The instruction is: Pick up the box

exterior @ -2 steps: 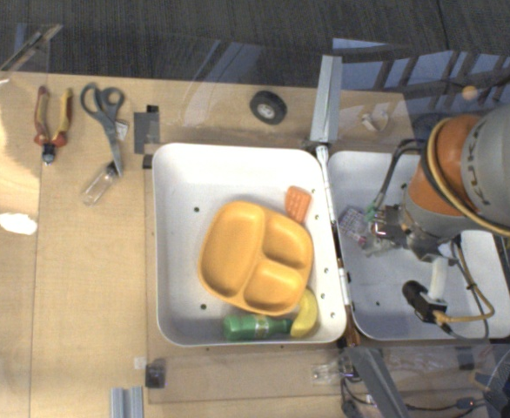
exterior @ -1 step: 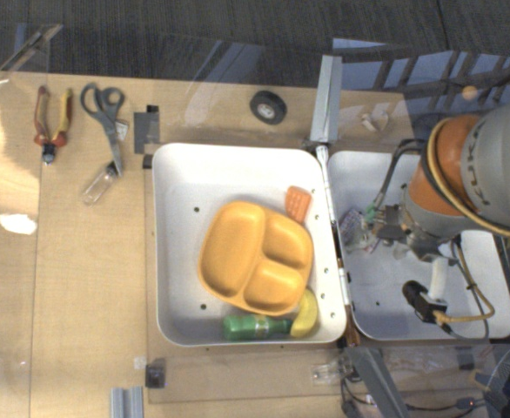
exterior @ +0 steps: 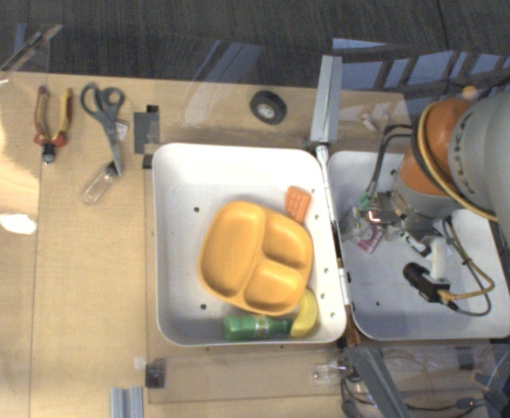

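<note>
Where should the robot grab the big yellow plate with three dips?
Probably the raised upper-left rim of the yellow three-part plastic plate, from straight above. It lies flat in the left white bin, with bare floor there; a green bottle crowds its lower edge.

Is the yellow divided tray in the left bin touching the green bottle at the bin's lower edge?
Touching. In the camera view the yellow tray overlaps the top of the green bottle with no white bin floor between them; the tray rests on it.
</note>
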`<control>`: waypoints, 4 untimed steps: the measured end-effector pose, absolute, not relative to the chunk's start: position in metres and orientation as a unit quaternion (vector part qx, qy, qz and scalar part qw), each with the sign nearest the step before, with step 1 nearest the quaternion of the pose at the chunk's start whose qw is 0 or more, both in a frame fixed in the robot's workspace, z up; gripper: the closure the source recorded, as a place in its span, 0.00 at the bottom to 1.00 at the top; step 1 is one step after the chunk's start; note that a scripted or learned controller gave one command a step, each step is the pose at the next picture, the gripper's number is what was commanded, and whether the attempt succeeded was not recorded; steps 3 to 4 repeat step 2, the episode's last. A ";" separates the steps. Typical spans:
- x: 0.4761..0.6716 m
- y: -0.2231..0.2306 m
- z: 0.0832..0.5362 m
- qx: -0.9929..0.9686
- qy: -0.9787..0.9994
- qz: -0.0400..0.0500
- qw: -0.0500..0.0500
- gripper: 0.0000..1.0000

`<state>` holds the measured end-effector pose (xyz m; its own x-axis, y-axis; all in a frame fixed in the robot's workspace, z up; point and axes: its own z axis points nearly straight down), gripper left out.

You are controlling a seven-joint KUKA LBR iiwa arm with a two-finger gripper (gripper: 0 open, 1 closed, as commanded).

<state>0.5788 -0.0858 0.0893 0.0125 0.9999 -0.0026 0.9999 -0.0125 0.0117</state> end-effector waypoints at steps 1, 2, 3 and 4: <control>0.581 -0.086 0.101 0.711 0.704 0.005 0.008 1.00; 0.564 -0.066 0.207 0.719 0.695 0.002 0.003 1.00; 0.564 -0.066 0.207 0.719 0.695 0.002 0.003 1.00; 0.564 -0.066 0.207 0.719 0.695 0.002 0.003 1.00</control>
